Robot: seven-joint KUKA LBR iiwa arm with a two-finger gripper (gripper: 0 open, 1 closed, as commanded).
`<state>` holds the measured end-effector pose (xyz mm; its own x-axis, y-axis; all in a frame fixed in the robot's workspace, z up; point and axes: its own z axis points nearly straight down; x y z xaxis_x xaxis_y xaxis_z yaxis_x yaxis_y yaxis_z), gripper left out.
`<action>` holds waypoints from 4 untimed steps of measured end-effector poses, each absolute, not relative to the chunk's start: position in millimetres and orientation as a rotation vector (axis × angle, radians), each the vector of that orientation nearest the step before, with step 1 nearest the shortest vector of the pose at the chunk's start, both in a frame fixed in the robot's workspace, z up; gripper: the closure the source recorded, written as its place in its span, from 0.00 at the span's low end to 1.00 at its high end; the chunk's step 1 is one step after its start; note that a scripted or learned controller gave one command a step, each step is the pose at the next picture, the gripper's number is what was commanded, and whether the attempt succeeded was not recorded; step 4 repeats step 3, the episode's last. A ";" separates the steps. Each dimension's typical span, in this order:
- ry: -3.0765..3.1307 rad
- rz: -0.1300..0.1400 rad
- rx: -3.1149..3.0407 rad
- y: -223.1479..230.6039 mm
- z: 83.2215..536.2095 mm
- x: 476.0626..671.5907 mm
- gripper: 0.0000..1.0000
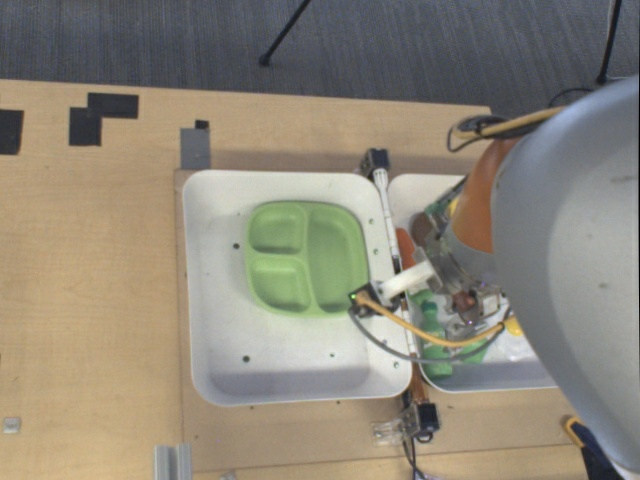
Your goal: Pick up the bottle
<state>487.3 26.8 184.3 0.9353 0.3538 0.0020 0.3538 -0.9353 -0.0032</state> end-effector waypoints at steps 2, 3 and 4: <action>-0.340 0.003 -3.120 56.6 193.7 487.2 1.00; -0.554 0.000 -3.091 114.7 214.7 487.1 1.00; -0.554 0.000 -3.091 114.7 214.7 487.1 1.00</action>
